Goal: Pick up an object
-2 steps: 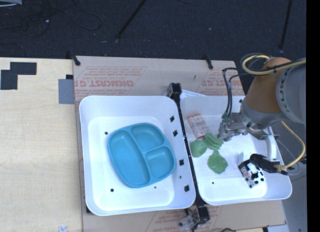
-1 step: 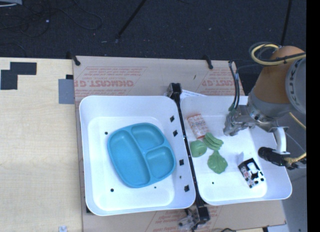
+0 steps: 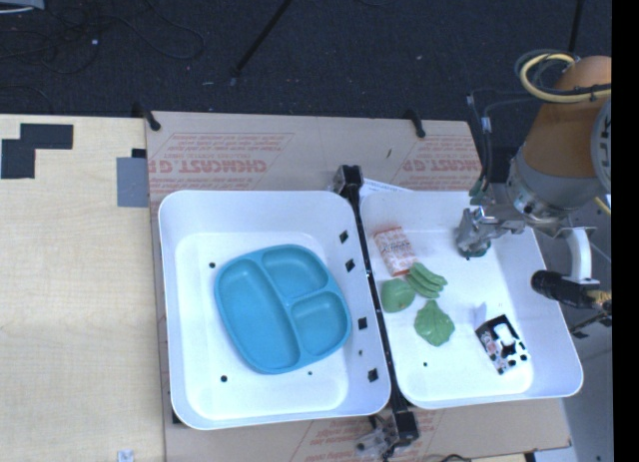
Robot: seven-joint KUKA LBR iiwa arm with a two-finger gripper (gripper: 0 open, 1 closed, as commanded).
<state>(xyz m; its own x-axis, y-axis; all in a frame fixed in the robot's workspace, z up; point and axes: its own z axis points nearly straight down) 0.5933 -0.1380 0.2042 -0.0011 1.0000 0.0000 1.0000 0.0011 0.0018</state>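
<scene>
In the right bin (image 3: 544, 375) lie a pink-and-white packet (image 3: 393, 248), a green leafy toy (image 3: 427, 278), a green round piece (image 3: 397, 295), another green piece (image 3: 433, 324) and a small black-and-white object (image 3: 500, 341). My gripper (image 3: 473, 237) hangs over the bin's upper right part, to the right of the packet and apart from every item. Nothing shows between its fingers. The grey arm with its orange band (image 3: 564, 121) comes in from the right.
The left bin (image 3: 190, 250) holds a blue three-compartment plate (image 3: 282, 305). A black divider (image 3: 364, 290) runs between the two bins. Cardboard (image 3: 250, 156) lies under both bins, with a pale wooden bench surface (image 3: 70, 300) to the left.
</scene>
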